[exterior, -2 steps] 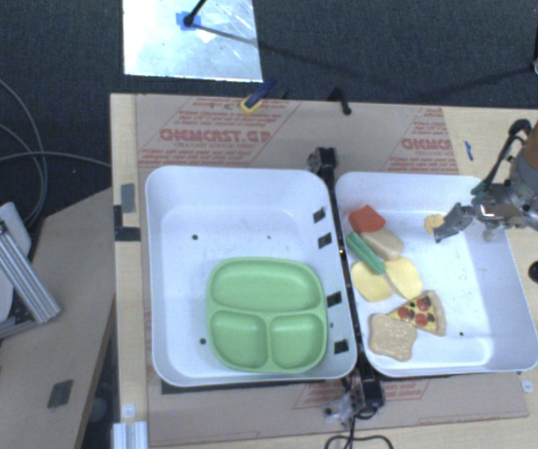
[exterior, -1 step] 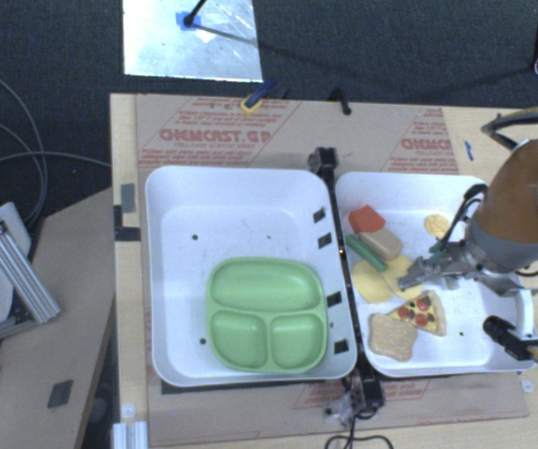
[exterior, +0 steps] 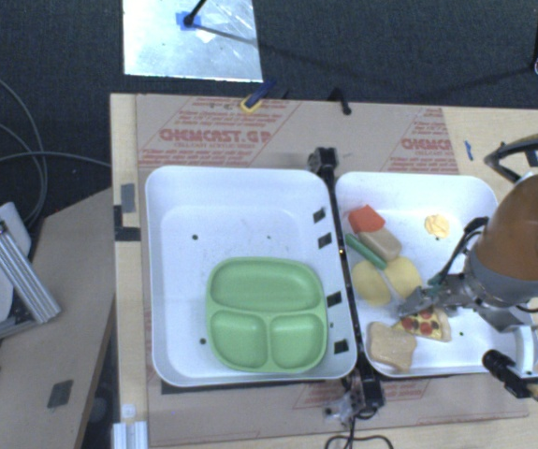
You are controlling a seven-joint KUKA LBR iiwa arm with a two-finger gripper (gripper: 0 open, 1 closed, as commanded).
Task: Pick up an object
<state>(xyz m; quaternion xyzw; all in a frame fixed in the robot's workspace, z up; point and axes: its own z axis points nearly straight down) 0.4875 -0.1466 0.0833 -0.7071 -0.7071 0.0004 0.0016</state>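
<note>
Lower right of the frame: gripper [exterior: 416,303] low over the pizza slice [exterior: 425,325] in the right bin [exterior: 479,193].
Fingers' spread cannot be told; best centre them on the slice, clear of the bread [exterior: 390,345] and yellow pieces [exterior: 386,280].

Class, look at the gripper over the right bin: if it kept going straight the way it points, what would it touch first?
The gripper points left and downward. Likely first is the pizza slice just below its tip, or the yellow piece beside it; depth is hard to judge from one slanted view.
</note>
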